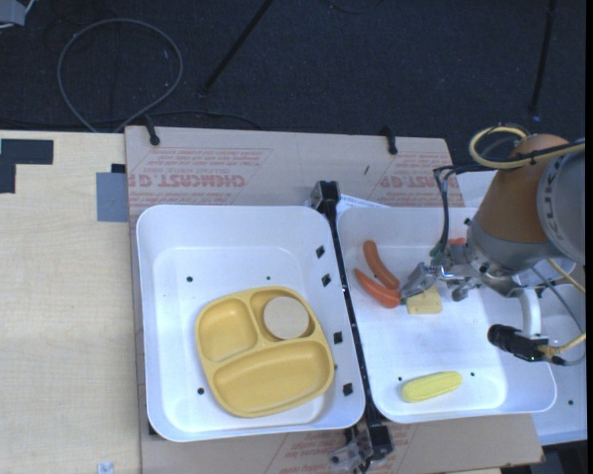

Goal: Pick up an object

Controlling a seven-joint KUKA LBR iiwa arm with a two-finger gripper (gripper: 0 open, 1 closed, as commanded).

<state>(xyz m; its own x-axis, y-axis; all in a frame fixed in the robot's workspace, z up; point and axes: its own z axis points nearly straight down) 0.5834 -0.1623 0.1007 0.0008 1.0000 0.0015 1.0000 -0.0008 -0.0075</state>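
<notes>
From the camera view above, two shallow white bins sit side by side on a sheet of brown printed cardboard (277,171), which lies on a pale wooden surface (49,294).

The left white bin (168,235) holds a yellow plastic divided tray (267,368) with three compartments. A round tan disc (286,317) lies in the tray's upper right compartment.

The right white bin (474,363) holds several pieces of toy food. A yellow corn cob (432,386) lies near the bin's front edge, well apart from the rest. Two orange sausage-shaped pieces sit towards the bin's back left: one orange sausage (379,260) lies just behind the other orange sausage (377,289), both slanted the same way. A small pale yellow block (425,304) lies just right of the lower sausage.

The grey arm with its orange band (519,205) reaches in from the right over the right bin. Its gripper (420,282) hangs low, right at the pale yellow block and close beside the lower sausage. Whether the fingers are apart or together cannot be told from this angle, and nothing is plainly seen between them. A black cable end (514,342) hangs below the wrist over the bin's right side.
</notes>
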